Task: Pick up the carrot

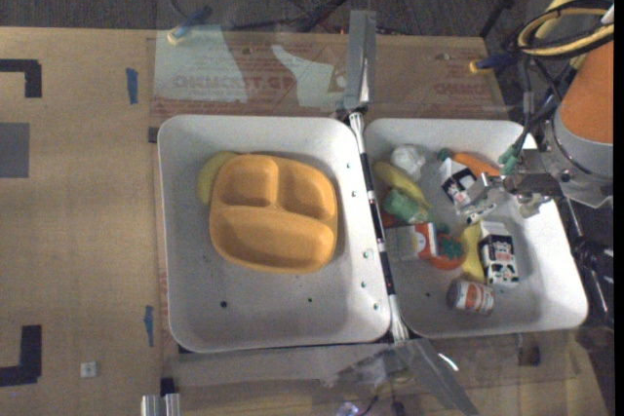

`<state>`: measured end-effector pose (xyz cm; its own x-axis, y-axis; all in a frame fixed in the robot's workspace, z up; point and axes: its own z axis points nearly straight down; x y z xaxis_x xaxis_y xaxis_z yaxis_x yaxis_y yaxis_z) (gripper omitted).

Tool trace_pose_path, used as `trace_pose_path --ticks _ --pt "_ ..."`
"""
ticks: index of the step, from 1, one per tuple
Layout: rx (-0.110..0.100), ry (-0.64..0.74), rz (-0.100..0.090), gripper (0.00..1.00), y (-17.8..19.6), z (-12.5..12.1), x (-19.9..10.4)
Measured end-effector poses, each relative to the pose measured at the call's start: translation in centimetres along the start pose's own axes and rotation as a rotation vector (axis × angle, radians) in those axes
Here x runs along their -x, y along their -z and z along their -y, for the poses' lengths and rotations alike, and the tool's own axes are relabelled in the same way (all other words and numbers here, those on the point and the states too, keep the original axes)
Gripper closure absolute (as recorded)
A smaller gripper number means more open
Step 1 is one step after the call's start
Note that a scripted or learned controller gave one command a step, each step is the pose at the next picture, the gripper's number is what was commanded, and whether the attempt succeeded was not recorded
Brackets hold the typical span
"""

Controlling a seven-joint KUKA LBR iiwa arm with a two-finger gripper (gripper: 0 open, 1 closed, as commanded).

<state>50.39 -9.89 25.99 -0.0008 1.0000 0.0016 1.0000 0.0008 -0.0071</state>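
The carrot (pixel 476 163) lies in the right bin (pixel 551 307) near its far edge. It is orange, with a small green tip pointing left. My gripper (pixel 485 199) reaches in from the right and hangs just in front of the carrot, over a small black-and-white pack (pixel 455 180). Nothing shows as held in it. The arm's orange band (pixel 595 102) is at the right edge of the view.
The right bin is crowded: a white crumpled piece (pixel 408 156), a banana (pixel 398 180), a green item (pixel 402 206), a red-and-white carton (pixel 422 241), a cow-patterned carton (pixel 498 259) and a can (pixel 471 297). An orange divided plate (pixel 274 212) lies in the left bin (pixel 185 287).
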Motion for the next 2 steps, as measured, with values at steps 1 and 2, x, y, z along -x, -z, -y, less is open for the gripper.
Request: trace_pose_path --ticks 1,2 --pt "0.005 -0.026 0.002 0.00 -5.2 -9.6 6.9" --pt "0.002 0.036 0.000 0.00 -4.6 -6.2 8.3"
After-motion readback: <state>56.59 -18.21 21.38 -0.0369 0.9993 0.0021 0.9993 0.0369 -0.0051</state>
